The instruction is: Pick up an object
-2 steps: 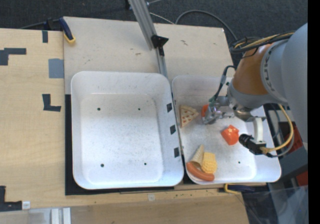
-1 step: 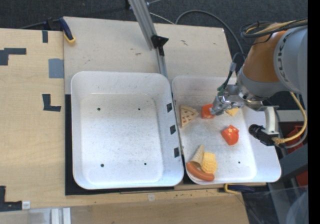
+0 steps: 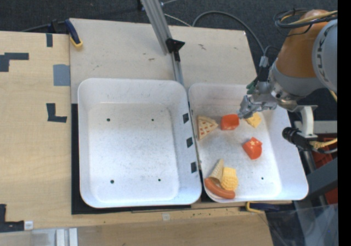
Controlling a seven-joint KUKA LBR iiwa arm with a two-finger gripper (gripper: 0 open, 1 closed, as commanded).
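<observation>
Six toy foods (image 3: 252,148) in right bin (image 3: 285,182), one gripper (image 3: 248,110) above.

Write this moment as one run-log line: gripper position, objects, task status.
gripper: over right bin, above yellow piece | red-orange pieces, pizza slice, sausage lying in bin | nothing lifted yet

My grey arm (image 3: 329,47) with its orange band (image 3: 299,56), two speckled white bins (image 3: 131,89), red block (image 3: 253,148) at my six o'clock, orange-red piece (image 3: 230,123), yellow chunk (image 3: 254,120), tan checked wedge (image 3: 206,127), red sausage (image 3: 219,188), yellow corn (image 3: 229,178)
</observation>
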